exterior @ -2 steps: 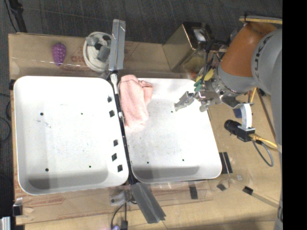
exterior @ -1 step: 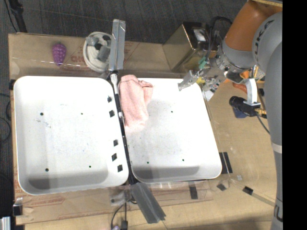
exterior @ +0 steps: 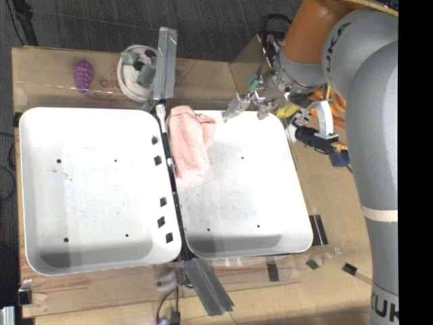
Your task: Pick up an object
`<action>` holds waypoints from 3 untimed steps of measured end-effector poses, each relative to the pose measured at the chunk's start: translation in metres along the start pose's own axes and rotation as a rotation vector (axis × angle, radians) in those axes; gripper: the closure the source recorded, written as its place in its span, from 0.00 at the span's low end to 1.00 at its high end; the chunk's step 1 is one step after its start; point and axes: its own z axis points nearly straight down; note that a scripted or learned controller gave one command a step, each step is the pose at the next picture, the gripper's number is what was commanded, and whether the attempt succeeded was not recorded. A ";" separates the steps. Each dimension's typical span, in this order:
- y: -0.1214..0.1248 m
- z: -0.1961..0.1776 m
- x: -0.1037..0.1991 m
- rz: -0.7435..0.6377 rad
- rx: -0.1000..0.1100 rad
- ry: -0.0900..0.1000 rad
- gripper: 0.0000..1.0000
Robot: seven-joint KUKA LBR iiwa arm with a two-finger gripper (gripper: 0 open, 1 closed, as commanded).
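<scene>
**Nothing lifted yet**

The arm (exterior: 379, 100) hangs over the right bin's (exterior: 291, 208) 12 o'clock rim. A pink cloth (exterior: 186, 144) lies loose at the bin's 11 o'clock corner. The jaws look parted and empty. Reaching and grasping are left to do.

This looks like a robotics lab test cell. A grey and orange industrial arm (exterior: 358, 80) stands over two shallow white bins (exterior: 88, 188) on a cardboard-covered bench (exterior: 40, 63). Loose cables (exterior: 270, 24) trail at the bench's far edge, and dark carpet (exterior: 88, 5) lies beyond.
</scene>
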 end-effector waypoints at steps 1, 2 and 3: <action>-0.001 0.077 -0.006 -0.048 0.002 0.001 0.00; 0.007 0.143 0.037 -0.134 -0.005 0.000 0.00; -0.035 0.143 0.050 -0.114 -0.005 -0.002 0.00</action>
